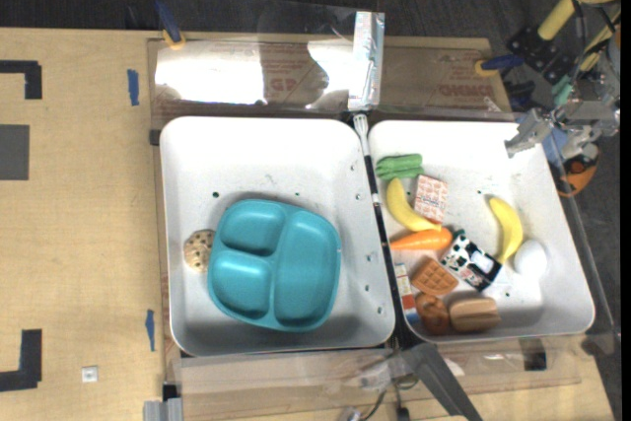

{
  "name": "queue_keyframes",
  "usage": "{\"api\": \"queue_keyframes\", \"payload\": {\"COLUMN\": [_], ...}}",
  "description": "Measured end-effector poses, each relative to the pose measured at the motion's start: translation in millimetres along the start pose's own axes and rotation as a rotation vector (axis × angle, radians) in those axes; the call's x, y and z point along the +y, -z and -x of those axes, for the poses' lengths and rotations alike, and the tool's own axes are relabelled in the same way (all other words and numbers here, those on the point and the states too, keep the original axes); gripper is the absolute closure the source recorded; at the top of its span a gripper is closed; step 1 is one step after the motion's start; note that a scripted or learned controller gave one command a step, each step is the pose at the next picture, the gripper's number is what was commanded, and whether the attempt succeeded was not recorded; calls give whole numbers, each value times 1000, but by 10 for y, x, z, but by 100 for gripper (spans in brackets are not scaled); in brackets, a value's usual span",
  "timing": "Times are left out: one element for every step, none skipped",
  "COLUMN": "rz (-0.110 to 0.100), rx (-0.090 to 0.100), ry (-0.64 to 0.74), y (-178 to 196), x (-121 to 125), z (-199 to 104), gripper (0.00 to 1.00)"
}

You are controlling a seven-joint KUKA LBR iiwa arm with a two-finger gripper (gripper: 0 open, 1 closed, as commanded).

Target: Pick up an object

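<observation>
The teal divided plate (274, 261) fills the left bin (197, 153); toy food crowds the right bin (473, 163), bananas (508, 227), carrot (422, 239), waffle (434, 277) touching. The pincer (537, 135) hovers at that bin's upper right corner; whether it is released or clenched, I cannot tell. Such packing risks a glancing, empty grab.

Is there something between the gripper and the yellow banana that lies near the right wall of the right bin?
Nothing visible does. The gripper hangs above the right bin's upper right corner. The banana lies below it on the bin floor with bare white floor between them. A white egg-like toy touches the banana's lower end, on the side away from the gripper.
</observation>
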State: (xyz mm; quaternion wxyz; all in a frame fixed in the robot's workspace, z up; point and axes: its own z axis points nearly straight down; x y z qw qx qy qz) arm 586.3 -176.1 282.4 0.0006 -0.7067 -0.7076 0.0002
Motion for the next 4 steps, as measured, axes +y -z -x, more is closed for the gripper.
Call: {"api": "queue_keyframes", "payload": {"rz": [-8, 4, 11, 12], "rx": [2, 0, -4, 0], "ry": [73, 163, 162, 117], "y": [-1566, -1957, -1835, -744], "x": [-680, -482, -463, -267], "z": [322, 240, 249, -697], "gripper": [0, 0, 100, 100]}}
